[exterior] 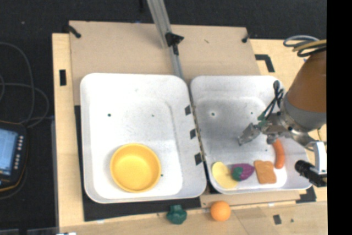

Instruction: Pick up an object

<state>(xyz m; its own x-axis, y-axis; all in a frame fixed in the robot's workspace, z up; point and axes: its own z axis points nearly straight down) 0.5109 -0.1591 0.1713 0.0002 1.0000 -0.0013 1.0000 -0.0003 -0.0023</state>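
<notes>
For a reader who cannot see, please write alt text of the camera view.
A grey arm with an orange band reaches from the right, its gripper over the right white bin, above a row of toy foods along its near wall. The left white bin holds a yellow bowl; an orange ball lies on the bench.

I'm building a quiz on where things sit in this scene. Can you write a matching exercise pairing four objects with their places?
Things:
1. yellow bowl
2. orange ball
3. purple toy
4. gripper

Places:
A. on the bench in front of the bins, outside both
B. near front corner of the left bin
C. above the floor of the right bin, towards its middle
D. along the front wall of the right bin, between a pale yellow piece and an orange block

Pairs: 1-B, 2-A, 3-D, 4-C
</notes>
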